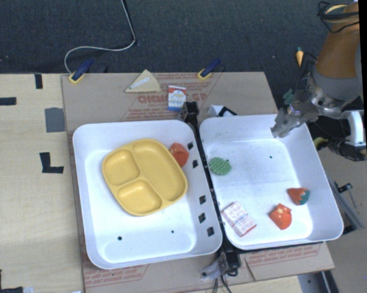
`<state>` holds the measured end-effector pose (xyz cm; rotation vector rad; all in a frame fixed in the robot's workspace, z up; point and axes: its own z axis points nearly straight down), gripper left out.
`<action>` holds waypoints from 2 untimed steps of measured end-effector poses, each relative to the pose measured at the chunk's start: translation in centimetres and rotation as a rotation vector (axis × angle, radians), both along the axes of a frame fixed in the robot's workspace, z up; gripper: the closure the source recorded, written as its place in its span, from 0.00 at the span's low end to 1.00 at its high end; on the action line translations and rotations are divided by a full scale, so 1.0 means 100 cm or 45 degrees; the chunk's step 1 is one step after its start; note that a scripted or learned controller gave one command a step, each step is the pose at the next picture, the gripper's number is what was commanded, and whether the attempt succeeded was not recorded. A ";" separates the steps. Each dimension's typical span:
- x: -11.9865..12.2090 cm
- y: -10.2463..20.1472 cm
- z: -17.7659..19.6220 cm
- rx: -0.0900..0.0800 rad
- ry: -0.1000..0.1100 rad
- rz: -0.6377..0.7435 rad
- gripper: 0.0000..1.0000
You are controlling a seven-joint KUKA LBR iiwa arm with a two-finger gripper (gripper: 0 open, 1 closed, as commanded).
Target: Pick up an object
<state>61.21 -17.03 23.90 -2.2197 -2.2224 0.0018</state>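
Overhead view of the bench with two shallow bins side by side. The right bin (309,166) serves as landmark. The end effector (283,125) hangs at this bin's far right corner, just above the rim; whether it is wide or narrow cannot be told from this view, and nothing is seen in it. Candidate objects lie inside the right bin: a green disc (219,166) near its left wall, a red-and-white packet (238,218) toward its near left corner, a red block (280,216) near the front wall, and a red-and-green piece (299,195) by the right wall. The left bin (90,198) holds a yellow divided tray (144,176). The approach step is probably in hand; a sound approach would centre over one well-separated object, such as the green disc, and descend vertically, clear of the walls.
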 end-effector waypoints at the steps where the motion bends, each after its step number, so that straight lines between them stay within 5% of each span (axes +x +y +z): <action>1: -0.047 0.066 -0.090 0.002 0.004 0.001 0.00; 2: -0.007 0.076 -0.138 0.001 0.002 0.000 0.00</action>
